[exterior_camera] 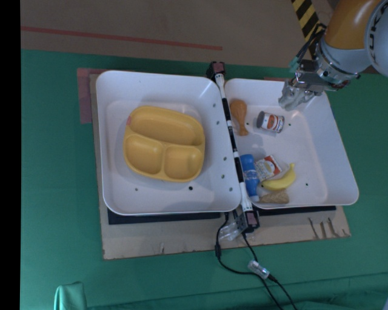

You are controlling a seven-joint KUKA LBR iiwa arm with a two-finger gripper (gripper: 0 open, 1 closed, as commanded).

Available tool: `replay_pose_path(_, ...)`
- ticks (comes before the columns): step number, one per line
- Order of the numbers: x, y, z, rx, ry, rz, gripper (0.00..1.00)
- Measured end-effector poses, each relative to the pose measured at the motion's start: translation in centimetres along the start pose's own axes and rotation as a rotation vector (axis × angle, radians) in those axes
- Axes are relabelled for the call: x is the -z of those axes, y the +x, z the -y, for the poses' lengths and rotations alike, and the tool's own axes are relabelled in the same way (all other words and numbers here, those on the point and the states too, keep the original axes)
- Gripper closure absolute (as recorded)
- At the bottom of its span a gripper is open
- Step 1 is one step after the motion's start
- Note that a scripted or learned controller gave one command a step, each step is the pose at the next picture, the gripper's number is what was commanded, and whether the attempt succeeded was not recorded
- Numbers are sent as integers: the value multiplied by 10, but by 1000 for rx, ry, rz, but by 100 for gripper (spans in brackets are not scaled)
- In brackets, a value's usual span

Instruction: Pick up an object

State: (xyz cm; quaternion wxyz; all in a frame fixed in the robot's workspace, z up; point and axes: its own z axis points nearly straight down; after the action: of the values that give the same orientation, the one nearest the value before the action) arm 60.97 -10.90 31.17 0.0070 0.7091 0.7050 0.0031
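One fixed cam overhead, slanted down on both bins (279, 209).

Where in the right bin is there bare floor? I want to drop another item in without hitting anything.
The right bin is bare along its right half, from the can across to the right wall and down past the banana. The lower left is crowded: blue bottle, packet, banana and waffle cone. The gripper hangs over the upper edge.

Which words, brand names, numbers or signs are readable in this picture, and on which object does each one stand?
Nothing reads clearly enough to quote.
Small can: orange label, print too blurred.
Red and white packet: print too small.
Blue bottle: no legible text.
Arm's orange band: dark letters at the frame edge, cut off, unreadable.
Yellow and black hazard stripes: a sign, without words.
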Motion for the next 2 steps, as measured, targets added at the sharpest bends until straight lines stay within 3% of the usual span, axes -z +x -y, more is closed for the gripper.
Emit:
replay_pose_path(1, 24, 3, -78, 1, 1, 2, 100)
replay_pose_path(2, 23, -18, -92, 0, 0, 3, 100)
